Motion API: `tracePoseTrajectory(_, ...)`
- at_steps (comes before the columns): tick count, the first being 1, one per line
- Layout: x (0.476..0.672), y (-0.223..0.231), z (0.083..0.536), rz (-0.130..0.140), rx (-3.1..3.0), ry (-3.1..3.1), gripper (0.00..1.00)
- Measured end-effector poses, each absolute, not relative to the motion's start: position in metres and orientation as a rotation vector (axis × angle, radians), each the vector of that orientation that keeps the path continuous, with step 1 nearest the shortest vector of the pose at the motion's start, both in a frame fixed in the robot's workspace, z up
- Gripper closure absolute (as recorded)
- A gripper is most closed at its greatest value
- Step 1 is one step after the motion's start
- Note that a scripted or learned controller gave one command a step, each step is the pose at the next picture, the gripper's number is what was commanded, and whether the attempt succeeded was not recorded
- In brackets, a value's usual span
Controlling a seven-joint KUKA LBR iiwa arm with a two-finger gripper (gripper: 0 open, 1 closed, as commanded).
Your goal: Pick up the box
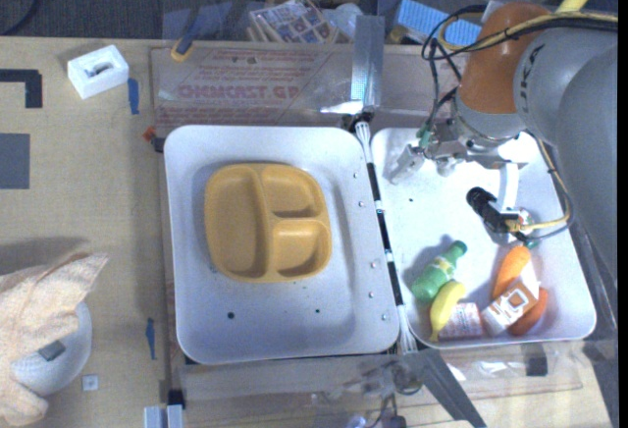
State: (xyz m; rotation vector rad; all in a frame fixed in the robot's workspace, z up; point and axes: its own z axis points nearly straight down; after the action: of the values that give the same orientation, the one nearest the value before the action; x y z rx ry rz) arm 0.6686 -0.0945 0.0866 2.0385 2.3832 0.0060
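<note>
Grey arm [574,92] showing a rounded orange band [496,58] above the wrist; black and yellow cables [461,24] looping alongside; metallic tool [417,156] carrying a small green marking.

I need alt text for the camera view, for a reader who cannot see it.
A grey robot arm reaches from the right over the right white bin, which holds a small orange and white box, a carrot, a green bottle and a banana at its near edge. The left bin holds a yellow divided plate.

A matt yellow plastic tray [266,220] lies in a smooth white plastic bin [196,298] on a wooden bench [78,210].
</note>
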Motion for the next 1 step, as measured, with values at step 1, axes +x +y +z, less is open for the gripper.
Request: tracePoseTrajectory(1, 0.6679, -0.1, 0.0864, 0.004, 2.26, 2.175, 0.0)
